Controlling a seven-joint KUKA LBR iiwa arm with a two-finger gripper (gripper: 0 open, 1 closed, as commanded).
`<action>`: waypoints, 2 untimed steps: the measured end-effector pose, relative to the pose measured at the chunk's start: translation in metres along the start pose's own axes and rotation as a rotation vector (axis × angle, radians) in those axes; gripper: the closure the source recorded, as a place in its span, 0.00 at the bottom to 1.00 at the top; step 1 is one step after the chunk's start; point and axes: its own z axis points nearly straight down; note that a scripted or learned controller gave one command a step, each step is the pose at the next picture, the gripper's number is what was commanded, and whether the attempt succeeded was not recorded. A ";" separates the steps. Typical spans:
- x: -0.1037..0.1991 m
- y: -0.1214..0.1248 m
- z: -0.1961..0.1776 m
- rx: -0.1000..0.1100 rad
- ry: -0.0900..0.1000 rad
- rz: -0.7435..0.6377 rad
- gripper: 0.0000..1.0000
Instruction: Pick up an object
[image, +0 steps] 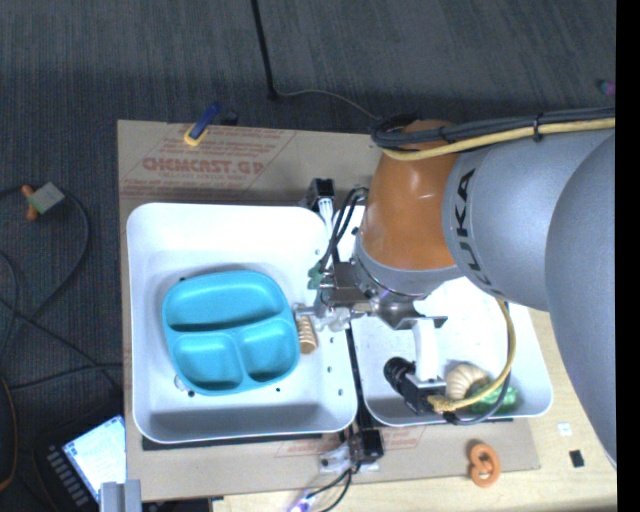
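Two white bins sit side by side on the worktop (200, 160). In the left bin (150, 240) a blue divided tray (228, 330) lies flat, its long axis running slightly aslant from left to right. Just beside the tray's right edge is a small tan object (306, 334), under the gripper (325, 312); whether the gripper is wide or closed, I cannot tell.

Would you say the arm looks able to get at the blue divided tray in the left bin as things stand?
Probably yes. The blue divided tray lies uncovered in the left bin, and the end effector sits just beside its right edge, with a small tan object between them.
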 end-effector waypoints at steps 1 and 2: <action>0.000 0.000 0.000 0.000 0.000 0.000 0.00; -0.019 0.001 -0.035 -0.002 -0.001 0.001 0.00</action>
